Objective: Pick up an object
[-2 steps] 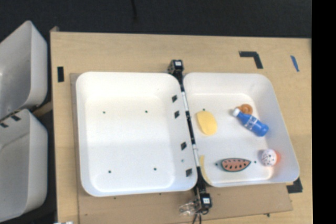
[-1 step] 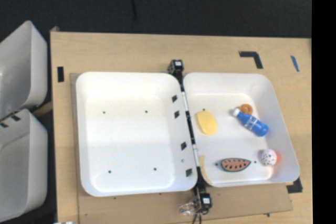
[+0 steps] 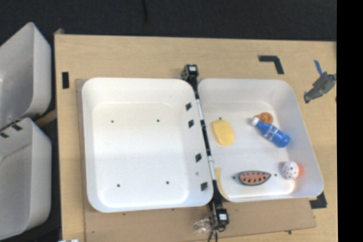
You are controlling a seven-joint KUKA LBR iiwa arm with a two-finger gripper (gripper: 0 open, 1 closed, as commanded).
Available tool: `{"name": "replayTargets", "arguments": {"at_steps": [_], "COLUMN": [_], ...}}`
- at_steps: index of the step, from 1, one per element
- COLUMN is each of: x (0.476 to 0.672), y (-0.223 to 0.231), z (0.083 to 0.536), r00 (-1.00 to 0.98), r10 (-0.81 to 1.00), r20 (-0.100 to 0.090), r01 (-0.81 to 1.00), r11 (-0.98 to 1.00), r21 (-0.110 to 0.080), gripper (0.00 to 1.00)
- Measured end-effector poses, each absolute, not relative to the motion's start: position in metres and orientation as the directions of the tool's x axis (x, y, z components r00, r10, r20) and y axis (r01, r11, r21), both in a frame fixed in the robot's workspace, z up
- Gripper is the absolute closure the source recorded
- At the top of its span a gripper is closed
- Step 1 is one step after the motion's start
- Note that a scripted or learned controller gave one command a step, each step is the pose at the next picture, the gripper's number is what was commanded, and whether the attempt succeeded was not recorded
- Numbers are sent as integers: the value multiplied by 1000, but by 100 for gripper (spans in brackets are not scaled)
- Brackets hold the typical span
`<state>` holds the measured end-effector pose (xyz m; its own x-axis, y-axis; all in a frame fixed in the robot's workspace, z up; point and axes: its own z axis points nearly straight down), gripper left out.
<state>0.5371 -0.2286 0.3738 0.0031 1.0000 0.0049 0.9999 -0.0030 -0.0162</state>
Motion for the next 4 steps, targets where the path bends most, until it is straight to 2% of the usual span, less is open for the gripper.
{"name": "replayTargets", "arguments": {"at_steps": [1, 2, 3, 4], "x": [541, 548, 493, 538], "y": [-230, -216, -221, -190], "z": [394, 562, 399, 547], "r00": [2, -4, 3, -7], "r10": [1000, 1000, 1000, 1000], "r20": [-4, -9, 5, -7], "r01": [1000, 1000, 1000, 1000], "r11": [-2, 5, -3, 7], "r21": [4, 22, -15, 19], "gripper": [100, 100, 100, 100]}}
